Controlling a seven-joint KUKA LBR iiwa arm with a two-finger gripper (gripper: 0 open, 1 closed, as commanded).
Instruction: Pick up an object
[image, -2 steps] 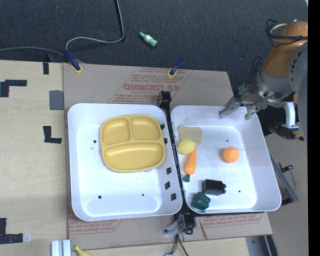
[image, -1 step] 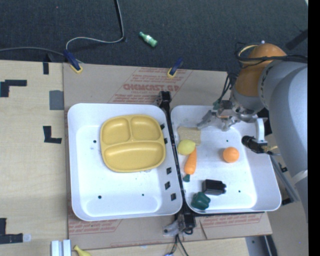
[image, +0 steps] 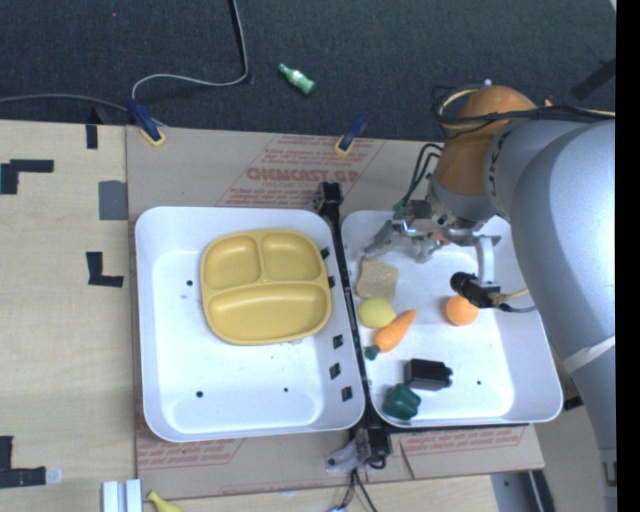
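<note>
Claw (image: 405, 232) sits at 12 o'clock in the right white bin (image: 520, 385), can't tell its grip; tan flat block (image: 377, 277) right below, small orange ball (image: 461, 311) around 4 o'clock.

Arm, grey, orange-banded wrist: enters from 3 o'clock, reaching toward 9 o'clock. Gripper (image: 405, 232): pointed down, metal fingers spread apart.

Loose objects, right bin (image: 520, 395).
Tan slab (image: 377, 277) by divider; yellow lemon (image: 376, 313) touching orange carrot (image: 396, 331); orange ball (image: 461, 311); black block (image: 429, 373); dark green piece (image: 402, 402) at front.
</note>
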